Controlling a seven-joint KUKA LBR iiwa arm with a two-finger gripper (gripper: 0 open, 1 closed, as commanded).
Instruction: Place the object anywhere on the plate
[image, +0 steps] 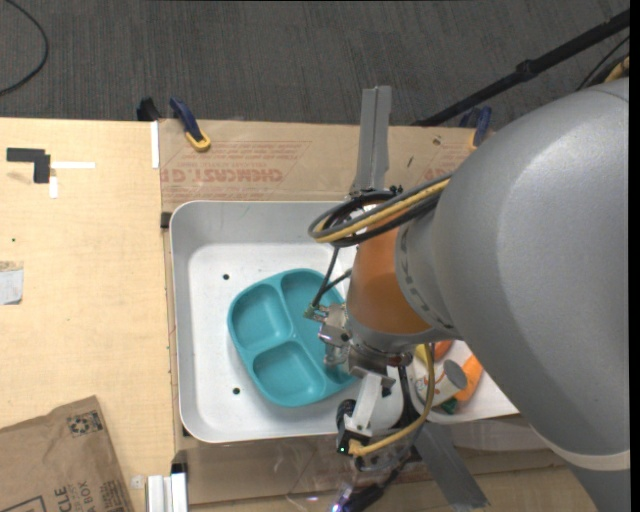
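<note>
A large grey arm (530, 270) reaches in from the right and fills much of that side. Its orange band (385, 285) sits just above the wrist, which points steeply down over the right edge of the left bin (185, 300). Yellow and black cables loop around the wrist.

The end effector (340, 350) hangs at the right rim of a teal plate (275, 335), low over it or touching it; the wrist hides which. Whether the end effector is open or closed cannot be told, and nothing can be seen in its grasp.

The plate has three compartments and lies tilted across the middle of the left bin, nearer the bin's right side. White bin floor shows along the plate's left, top and bottom, with the widest bare stretch to the upper left.

The object (468, 382), orange with a grey part, lies just right of the wrist in the right bin (490, 405), off the plate and partly hidden by the arm.

The bins rest on cardboard (260, 165) on a wooden table (80, 260). The table's left side is mostly open, with a brown paper bag (60, 460) at the lower left corner.
</note>
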